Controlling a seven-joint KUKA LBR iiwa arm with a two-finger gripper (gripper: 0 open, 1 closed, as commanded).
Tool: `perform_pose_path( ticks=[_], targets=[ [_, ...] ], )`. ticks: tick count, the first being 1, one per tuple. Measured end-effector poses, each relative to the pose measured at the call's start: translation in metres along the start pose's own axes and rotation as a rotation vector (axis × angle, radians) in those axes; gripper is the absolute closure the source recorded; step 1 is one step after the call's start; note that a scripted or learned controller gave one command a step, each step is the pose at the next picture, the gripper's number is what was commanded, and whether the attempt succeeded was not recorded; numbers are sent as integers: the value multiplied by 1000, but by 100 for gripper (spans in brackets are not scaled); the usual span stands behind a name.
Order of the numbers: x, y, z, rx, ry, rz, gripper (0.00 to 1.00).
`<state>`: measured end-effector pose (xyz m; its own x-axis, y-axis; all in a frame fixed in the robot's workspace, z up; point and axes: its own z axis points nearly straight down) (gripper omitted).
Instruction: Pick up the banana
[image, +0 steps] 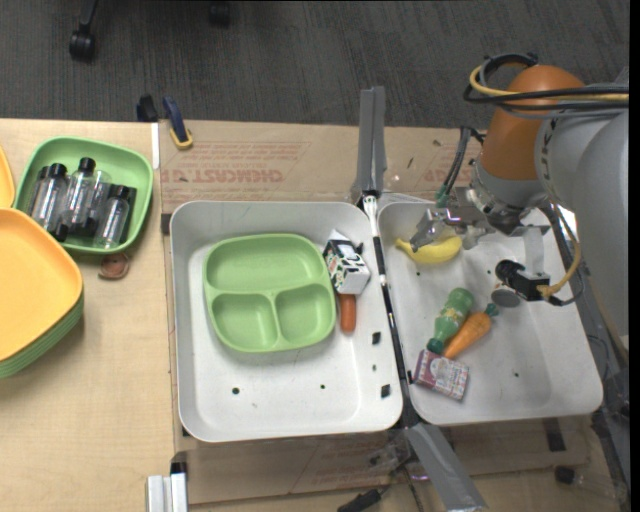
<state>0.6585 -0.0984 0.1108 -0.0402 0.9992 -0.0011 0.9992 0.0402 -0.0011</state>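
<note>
Camera view puts the gripper (441, 228) touching the banana (434, 252), seemingly mid-grasp (spread or pinching, I cannot tell), so a secure lift likely follows.

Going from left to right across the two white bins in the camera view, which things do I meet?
A green divided plastic plate → small black-and-white printed carton → yellow banana

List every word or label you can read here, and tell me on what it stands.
Cardboard sheet: red print, upside down, too blurred to quote.
Black-and-white box: markings unreadable.
Pink packet: print too small.
Nothing else bears legible text.
</note>
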Motion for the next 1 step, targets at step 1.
perform_pose_path(
  ticks=[1],
  targets=[
    [-54,-72,-95,2,-1,707,0]
  ],
)
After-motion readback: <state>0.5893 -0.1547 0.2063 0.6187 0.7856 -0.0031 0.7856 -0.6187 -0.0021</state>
